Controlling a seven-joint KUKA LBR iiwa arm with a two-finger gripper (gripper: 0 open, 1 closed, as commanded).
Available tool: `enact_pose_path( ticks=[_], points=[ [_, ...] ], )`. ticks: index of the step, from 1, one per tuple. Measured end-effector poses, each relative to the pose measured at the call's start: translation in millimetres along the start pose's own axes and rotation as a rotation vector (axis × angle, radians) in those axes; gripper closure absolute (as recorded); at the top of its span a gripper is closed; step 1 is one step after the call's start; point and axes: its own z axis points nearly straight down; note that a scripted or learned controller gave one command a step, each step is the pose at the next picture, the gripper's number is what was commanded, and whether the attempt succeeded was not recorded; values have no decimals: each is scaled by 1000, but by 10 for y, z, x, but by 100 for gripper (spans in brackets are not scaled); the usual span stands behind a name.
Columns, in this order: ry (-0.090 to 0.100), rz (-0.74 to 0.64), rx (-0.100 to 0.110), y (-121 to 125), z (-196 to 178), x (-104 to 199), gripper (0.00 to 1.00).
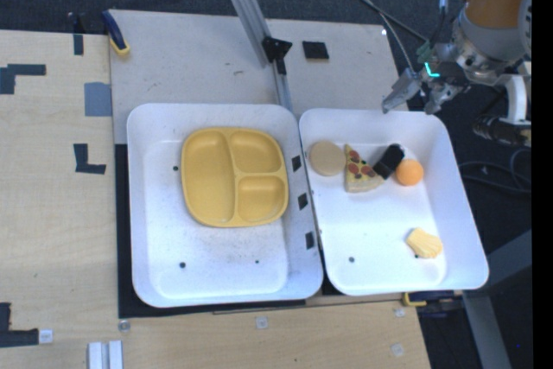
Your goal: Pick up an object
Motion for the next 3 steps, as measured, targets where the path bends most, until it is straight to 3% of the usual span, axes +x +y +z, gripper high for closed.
enact_pose_path(
  ticks=[1, 3],
  points=[
    [0, 0, -2, 4, -9, 0, 0],
    [-1, 0, 3, -133, 942, 61, 0]
  ],
)
